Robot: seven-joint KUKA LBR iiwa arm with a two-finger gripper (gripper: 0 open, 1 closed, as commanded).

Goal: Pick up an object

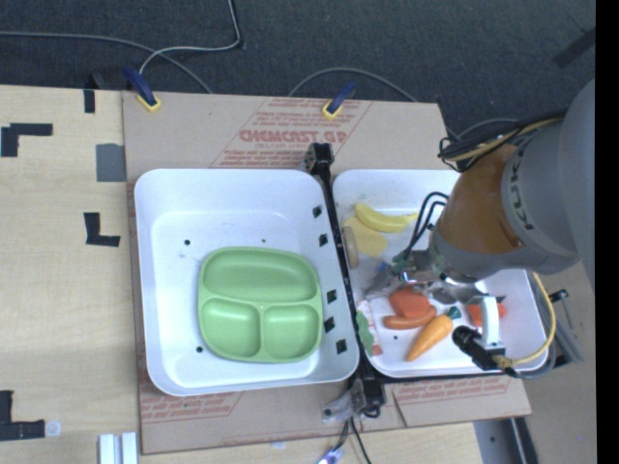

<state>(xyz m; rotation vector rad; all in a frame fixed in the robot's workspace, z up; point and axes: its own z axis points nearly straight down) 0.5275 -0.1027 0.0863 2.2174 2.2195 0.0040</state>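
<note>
Orange plastic crowds the spot where the gripper [418, 276] hangs low in the right bin [522, 356], its tip lost under the grey wrist, so whether it is open or closed cannot be told from this view. Just below it lies a red-orange tomato-like toy [410, 304], and beside that a toy carrot [431, 335] slanting toward the bin's near edge; either could be the thing to pick. A yellow banana [380, 219] rests farther back, near the divider between the bins, and a small red-and-white piece [486, 314] sits to the right. The likely trouble is the clutter: these toys lie touching or nearly so, and a descent between them could pinch two at once, or nudge the round one aside so that the gripper shuts on nothing. The carrot's taper may also let it slip free. The left bin [164, 230] holds a green divided plate [259, 304], well apart, on the cardboard-covered table [290, 133].
</note>
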